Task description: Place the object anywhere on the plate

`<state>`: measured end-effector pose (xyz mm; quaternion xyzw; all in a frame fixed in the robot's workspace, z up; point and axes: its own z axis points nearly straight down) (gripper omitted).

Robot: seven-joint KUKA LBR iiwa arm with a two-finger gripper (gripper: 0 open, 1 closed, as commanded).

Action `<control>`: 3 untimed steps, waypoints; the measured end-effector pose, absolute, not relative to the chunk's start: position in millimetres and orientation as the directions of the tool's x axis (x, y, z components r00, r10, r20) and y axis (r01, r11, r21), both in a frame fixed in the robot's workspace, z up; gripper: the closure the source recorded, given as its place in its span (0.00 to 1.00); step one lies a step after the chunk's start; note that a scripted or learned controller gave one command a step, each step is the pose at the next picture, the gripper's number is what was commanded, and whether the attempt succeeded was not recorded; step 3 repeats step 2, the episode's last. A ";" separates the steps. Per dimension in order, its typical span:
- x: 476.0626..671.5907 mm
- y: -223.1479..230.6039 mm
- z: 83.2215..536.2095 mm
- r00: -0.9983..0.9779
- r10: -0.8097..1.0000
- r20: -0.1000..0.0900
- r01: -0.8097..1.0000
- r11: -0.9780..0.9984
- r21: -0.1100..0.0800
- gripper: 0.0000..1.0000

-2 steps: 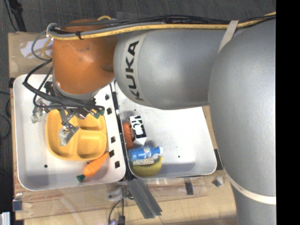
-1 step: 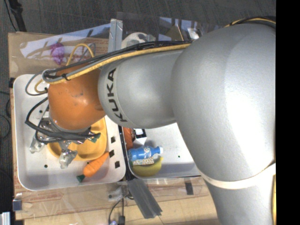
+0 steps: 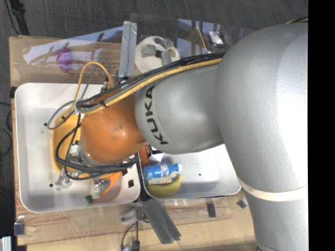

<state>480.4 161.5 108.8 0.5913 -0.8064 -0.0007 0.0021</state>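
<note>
1. Arm [image 3: 209, 103] enters from the right. Its large grey body spans the right bin [image 3: 220, 184] and covers most of it.
2. The link marked KUKA slants down and to the left, crossing the divide between the 2 bins.
3. The orange band [image 3: 110, 132] sits over the middle of the left bin [image 3: 31, 140], with the wrist pointing down into it.
4. A black and yellow cable bundle [image 3: 157, 72] runs along the top of the link. It loops round the orange band on its left side.
5. Gripper [image 3: 86, 181] hangs below the band, low over the front half of the left bin. The band and cables hide most of it, so I cannot tell whether it is released or clenched, or whether it is grasping anything.
6. Yellow plate [image 3: 55, 148] lies in the left bin. A curved stretch of its rim shows left of the band, and the wrist covers the rest.
7. An orange piece [image 3: 109, 187] shows just under the wrist, near the front right corner of the left bin. Whether it is a loose object or part of the tool is unclear.
8. Blue bottle [image 3: 161, 171] lies on its side in the front left corner of the right bin. It rests on a yellow-green round item [image 3: 165, 187], apart from the plate.
</note>
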 end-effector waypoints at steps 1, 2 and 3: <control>514.1 137.1 138.4 -0.040 -0.999 -0.001 -0.999 0.040 0.000 0.00; 580.8 97.5 191.9 0.182 -0.983 -0.001 -0.983 -0.182 0.001 0.00; 580.8 97.5 191.9 0.182 -0.983 -0.001 -0.983 -0.182 0.001 0.00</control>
